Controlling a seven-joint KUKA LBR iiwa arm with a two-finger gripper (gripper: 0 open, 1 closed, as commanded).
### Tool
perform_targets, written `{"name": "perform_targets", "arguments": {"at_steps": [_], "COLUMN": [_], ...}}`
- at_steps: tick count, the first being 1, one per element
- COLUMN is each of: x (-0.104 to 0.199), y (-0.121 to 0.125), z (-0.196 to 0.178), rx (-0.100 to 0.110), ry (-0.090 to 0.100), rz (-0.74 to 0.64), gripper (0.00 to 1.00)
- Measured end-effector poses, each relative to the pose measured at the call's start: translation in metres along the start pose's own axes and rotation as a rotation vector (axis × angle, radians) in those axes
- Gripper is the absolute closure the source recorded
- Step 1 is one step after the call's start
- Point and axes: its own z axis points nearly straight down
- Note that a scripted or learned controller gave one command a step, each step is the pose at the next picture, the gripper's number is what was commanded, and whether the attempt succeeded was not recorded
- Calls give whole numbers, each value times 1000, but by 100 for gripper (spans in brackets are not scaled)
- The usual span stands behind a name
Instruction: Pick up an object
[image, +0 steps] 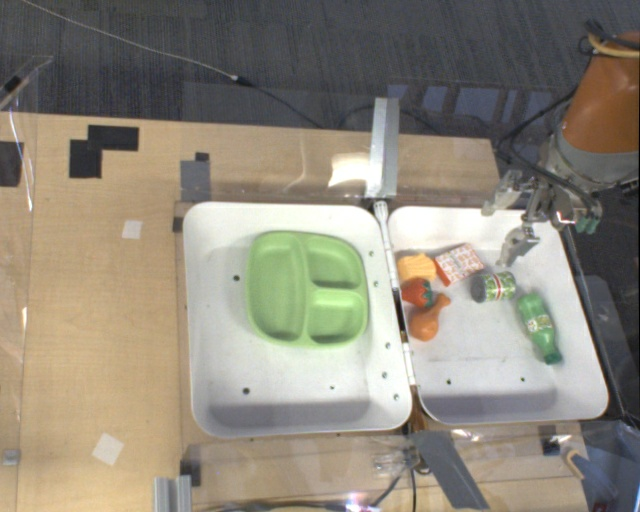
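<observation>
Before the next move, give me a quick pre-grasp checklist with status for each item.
1. Gripper over the right white bin, where the objects lie: ok.
2. Nothing between the fingers yet: ok.
3. Nearest target, the small green can with a white label, lies just below the gripper: ok.
4. Can stands apart from the green plastic bottle and the red-and-white box: ok.
5. Finger opening wide enough for the can: cannot tell.
6. Green divided plate sits alone in the left white bin, out of the path: ok.
</observation>
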Motion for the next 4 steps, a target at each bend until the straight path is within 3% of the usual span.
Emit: {"name": "perform_targets", "arguments": {"at_steps": [1,2,3,4], "x": [23,81,154,147], "y": [-32,-41,-43,-41], "z": [92,96,107,93], "rx": [3,15,3,8], "ry": [-8,-31,-3,-17], "rz": [-250,-379,-233,-241], "gripper": [0,0,0,100]}}
